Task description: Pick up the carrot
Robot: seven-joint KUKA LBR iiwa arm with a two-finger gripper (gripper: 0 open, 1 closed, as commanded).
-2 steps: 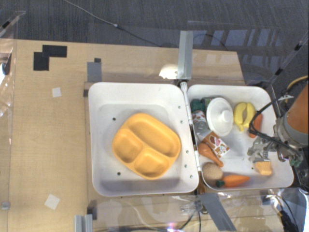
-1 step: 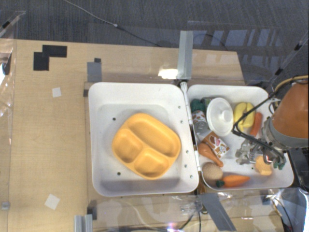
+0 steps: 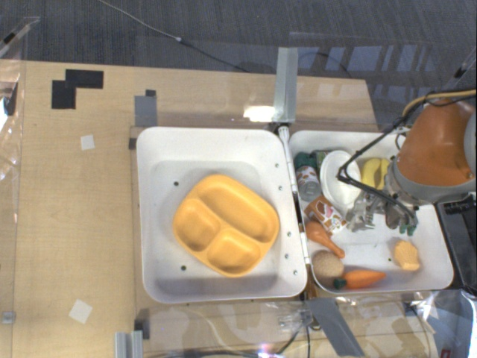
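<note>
The arm (image 3: 440, 151) reaches in over the right bin (image 3: 440, 271), its orange band bulking above the wrist, and the gripper (image 3: 380, 216) hangs low inside that bin, over its middle. The fingers (image 3: 361, 218) are a tangle of grey metal seen from above; whether they stand apart or closed cannot be told from this angle, and nothing is visibly caught between them. The carrot (image 3: 363, 278) lies below and slightly left of the fingers, along the near wall of the bin, flat on its side with its green stalk end pointing left, apart from the gripper. Just left of the carrot's stalk sits a round tan ball (image 3: 326, 263), and above that, left of the fingers, a brown drumstick-shaped toy (image 3: 324, 237) lies at a slant. A pale yellow lump (image 3: 406, 255) rests below and right of the fingers, near them but not touching. Above and left of the fingers sits a white cup or bowl (image 3: 337, 179), with a small tin can (image 3: 306, 181) beyond it by the bin's left wall, and a banana (image 3: 373, 173) just above the fingers. Well off to the left, the other bin (image 3: 160, 274) holds a yellow divided plate (image 3: 226, 224).
</note>
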